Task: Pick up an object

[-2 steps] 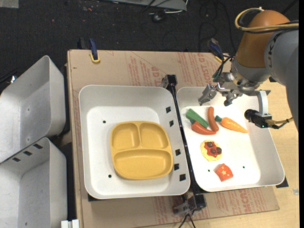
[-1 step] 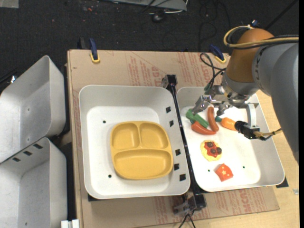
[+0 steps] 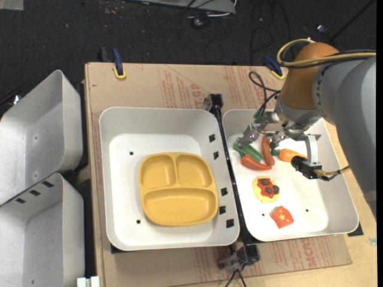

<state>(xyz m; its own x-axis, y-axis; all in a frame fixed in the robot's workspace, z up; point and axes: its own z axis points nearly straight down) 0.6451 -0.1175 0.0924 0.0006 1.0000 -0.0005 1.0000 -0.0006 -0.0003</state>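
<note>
The right bin (image 3: 339, 203) holds several toy foods. My gripper (image 3: 277, 137) hangs low over the bin's far half, right above a cluster of them. In that cluster an orange-red sausage-shaped piece (image 3: 267, 151) lies just under the gripper, with a green pod (image 3: 250, 153) and a red pepper (image 3: 250, 162) to its left. An orange carrot (image 3: 289, 155) lies to its right. Nearer the front sit a yellow round piece with dark toppings (image 3: 266, 189) and a red wedge (image 3: 282, 216). Nothing is visibly lifted off the bin floor.
The left bin (image 3: 117, 137) holds a yellow divided plate (image 3: 178, 188). A black divider (image 3: 226, 154) runs between the bins. A black cable end (image 3: 306, 168) hangs from the wrist over the right bin. Two white bins (image 3: 36, 160) stand off the bench at left.
</note>
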